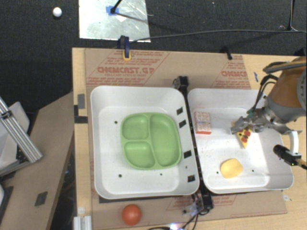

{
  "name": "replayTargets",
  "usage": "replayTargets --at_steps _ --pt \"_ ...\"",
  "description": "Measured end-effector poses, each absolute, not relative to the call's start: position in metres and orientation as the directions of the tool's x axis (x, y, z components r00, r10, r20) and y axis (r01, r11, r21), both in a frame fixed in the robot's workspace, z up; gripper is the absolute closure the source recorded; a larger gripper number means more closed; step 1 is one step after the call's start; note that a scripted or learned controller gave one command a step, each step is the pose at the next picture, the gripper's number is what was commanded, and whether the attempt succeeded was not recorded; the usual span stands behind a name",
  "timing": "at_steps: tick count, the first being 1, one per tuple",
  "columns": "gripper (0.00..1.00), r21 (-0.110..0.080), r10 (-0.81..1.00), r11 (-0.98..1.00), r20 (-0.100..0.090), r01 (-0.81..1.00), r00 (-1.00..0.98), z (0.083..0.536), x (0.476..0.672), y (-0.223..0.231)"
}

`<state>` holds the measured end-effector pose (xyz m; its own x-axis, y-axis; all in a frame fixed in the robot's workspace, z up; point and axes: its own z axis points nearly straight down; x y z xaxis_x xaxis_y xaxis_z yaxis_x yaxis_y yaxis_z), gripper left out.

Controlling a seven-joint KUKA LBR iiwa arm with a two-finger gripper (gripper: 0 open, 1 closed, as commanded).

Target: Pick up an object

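One fixed camera looks down at a slant on both bins.

White bins; a pale green divided plate; a yellow lump; a red-and-white packet; a yellow wedge with red spots; an orange-red ball; tan board with red print.

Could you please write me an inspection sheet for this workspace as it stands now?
Surface: two white bins side by side, left bin, right bin.
Job's things: green plate in left bin; small box, yellow lump and pizza slice toy in right bin.
Clutter: red ball outside the bins.
Grippers: gripper over the pizza slice toy.
Cables: black cable behind the bench.
Surroundings: white ball, foil sheet.
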<state>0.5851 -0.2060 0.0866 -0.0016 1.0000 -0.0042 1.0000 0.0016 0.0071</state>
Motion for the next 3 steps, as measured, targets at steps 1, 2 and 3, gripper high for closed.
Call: replayTargets --at_steps 1,2,3 --pt "1.00 0.009 1.000 0.002 -0.004 1.000 -0.002 0.098 0.586 -0.206" --pt "1.00 0.007 1.000 0.005 -0.002 1.000 -0.005 0.162 0.591 -0.204" --pt "1.00 0.009 1.000 0.005 -0.003 1.000 -0.005 0.226 0.587 -0.204"
